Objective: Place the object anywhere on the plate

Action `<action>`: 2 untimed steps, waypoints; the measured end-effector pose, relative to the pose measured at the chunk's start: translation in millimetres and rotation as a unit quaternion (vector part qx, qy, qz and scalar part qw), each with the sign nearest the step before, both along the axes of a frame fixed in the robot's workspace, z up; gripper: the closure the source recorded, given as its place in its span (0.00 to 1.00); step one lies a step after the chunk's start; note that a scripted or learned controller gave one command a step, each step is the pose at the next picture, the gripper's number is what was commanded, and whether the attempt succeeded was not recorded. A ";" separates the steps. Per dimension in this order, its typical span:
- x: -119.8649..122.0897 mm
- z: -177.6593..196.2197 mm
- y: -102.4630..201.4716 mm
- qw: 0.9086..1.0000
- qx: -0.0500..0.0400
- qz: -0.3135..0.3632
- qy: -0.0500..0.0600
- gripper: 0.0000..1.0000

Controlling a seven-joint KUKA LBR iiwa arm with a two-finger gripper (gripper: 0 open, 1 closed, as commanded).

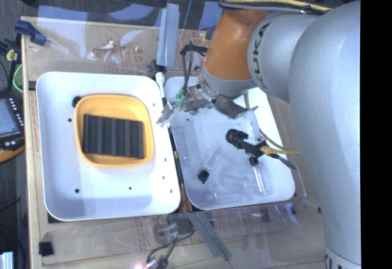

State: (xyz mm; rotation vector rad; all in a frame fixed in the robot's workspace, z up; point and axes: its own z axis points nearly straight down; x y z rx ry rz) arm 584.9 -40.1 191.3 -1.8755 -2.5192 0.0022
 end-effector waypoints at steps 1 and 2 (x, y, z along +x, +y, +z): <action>3.6 17.1 -13.9 1.000 0.000 -0.006 0.000 0.00; 22.7 0.2 29.2 0.989 0.000 0.151 0.000 0.00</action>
